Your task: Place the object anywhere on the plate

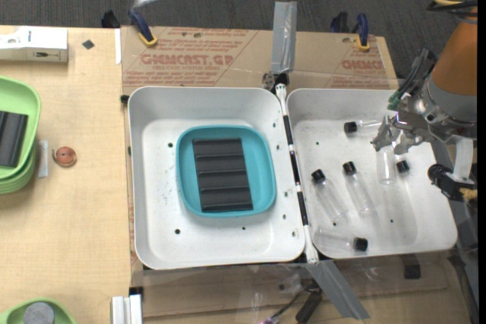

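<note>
Several clear vials with black caps lie scattered in the right bin [425,235]: one [355,186] near its middle, one [328,193] to its left, one [351,242] at the front. Another vial [361,125] lies at the back, and one more [393,168] lies just below my gripper. The teal plate [187,163] sits in the left bin [152,186] with a black ridged block [222,174] on it. My gripper [386,137] hangs over the right bin's back right part, above the vials and far from the plate. I see nothing held in it.
Cardboard [228,57] lies behind the bins, held by clamps [141,28]. On the wooden bench to the left are a green tray [23,155], a white box [33,45] and a small brown disc [65,156]. The arm's orange band [460,57] fills the right edge.
</note>
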`<state>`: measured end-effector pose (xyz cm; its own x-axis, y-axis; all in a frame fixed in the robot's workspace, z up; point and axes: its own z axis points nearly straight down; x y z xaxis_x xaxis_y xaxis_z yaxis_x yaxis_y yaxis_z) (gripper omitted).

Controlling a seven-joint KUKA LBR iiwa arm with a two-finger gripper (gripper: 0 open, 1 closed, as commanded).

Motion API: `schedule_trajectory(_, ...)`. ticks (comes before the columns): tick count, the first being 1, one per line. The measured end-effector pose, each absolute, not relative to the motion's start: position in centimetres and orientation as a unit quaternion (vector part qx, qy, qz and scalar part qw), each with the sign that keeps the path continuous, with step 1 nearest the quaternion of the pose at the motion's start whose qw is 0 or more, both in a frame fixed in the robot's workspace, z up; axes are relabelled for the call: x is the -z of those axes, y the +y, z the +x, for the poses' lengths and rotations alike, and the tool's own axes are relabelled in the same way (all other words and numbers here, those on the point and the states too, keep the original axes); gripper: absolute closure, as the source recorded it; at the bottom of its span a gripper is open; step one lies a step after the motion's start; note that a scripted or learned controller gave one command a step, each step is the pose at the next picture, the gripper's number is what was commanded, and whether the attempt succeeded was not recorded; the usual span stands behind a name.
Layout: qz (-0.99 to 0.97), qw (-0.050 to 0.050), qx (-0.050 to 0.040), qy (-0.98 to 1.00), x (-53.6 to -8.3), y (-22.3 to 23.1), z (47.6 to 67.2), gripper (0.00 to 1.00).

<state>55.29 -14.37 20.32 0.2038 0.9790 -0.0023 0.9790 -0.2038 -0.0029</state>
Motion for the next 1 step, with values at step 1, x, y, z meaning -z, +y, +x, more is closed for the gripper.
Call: schedule_trajectory(1, -0.714, 0.001, -0.0014, -0.700, -21.78, -6.14, 53.01, 1.00)
